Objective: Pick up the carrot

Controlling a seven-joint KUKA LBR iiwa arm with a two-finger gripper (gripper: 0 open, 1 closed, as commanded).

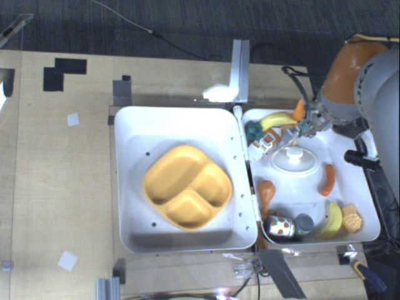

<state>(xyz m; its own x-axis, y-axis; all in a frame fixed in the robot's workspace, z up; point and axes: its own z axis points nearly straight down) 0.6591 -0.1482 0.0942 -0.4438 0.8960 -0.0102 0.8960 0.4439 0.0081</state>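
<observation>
The arm reaches in from the right, and its gripper [306, 125] sits low over the back of the right bin [365, 186], near a banana [276, 120]. Whether the gripper is open or closed cannot be told; nothing shows between its fingers.

The carrot [266, 195] lies at the bin's left wall, about midway along, thick end up and tip pointing toward the front, well apart from the gripper. So the step in hand looks like the approach, with the grasp not yet made. The next move calls for travelling forward and left, then descending across the carrot's width.

A white lidded pot [294, 159] stands between gripper and carrot and must be cleared. A can [280, 227] lies just beyond the carrot's tip, and the wall crowds one side. A similar orange piece [328, 179] lies right of the pot, and another [299, 110] sits by the gripper; either could be mistaken for the target. The left bin [128, 167] holds a yellow tray [187, 185].
</observation>
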